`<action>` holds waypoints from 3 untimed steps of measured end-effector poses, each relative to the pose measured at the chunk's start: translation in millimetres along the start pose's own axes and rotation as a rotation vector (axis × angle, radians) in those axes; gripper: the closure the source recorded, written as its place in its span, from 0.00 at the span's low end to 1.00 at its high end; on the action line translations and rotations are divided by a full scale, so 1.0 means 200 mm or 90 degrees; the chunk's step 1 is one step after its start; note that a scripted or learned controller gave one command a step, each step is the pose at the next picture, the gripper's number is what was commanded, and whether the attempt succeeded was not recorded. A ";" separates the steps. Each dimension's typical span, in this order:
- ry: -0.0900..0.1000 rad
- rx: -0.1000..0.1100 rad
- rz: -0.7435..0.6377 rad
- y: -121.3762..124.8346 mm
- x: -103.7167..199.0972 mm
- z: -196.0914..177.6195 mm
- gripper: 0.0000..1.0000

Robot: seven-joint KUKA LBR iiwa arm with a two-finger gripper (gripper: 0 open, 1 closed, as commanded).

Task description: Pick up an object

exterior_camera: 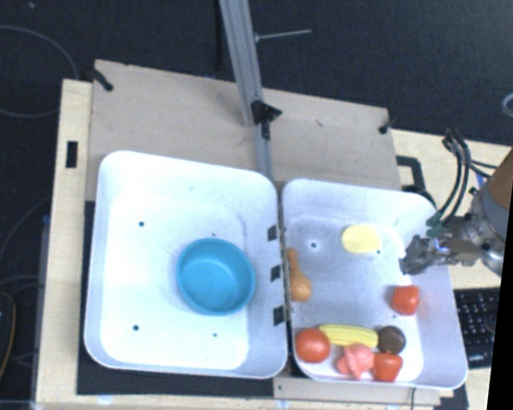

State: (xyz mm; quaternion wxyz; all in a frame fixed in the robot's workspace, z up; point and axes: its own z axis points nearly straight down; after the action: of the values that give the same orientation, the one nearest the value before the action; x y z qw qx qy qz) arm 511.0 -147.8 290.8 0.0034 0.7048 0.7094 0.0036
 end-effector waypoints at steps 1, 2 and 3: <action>0.001 0.003 -0.003 0.04 0.29 -0.01 1.00; 0.000 0.008 0.000 0.08 0.57 0.07 1.00; 0.000 0.010 0.000 0.12 0.82 0.16 1.00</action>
State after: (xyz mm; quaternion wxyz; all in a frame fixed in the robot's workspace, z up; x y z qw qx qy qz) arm 533.8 16.1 259.2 -0.0023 0.7047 0.7095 -0.0021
